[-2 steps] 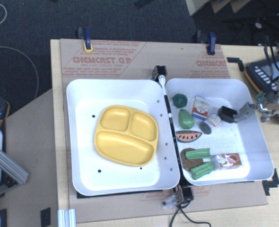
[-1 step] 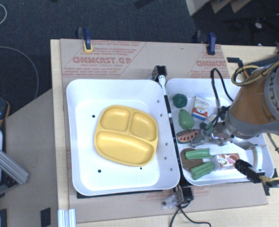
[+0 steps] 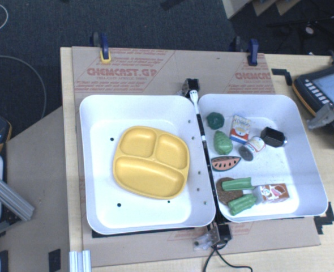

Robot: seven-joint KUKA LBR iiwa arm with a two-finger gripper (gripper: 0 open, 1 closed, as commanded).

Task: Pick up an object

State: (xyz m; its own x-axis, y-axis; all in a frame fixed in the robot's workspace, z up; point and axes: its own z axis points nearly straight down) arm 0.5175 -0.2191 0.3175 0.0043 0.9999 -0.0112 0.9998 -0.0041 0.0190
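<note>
2 white bins on the counter [image 3: 155,67].
Left bin [image 3: 93,169] holds a yellow divided plate [image 3: 151,161]; right bin [image 3: 303,169] holds small toys; gripper state cannot be told.

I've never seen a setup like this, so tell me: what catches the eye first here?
A big yellow plate with three compartments lies in the left bin. The right bin holds a jumble of small things, among them a watermelon slice, green toy vegetables and a small carton.
</note>
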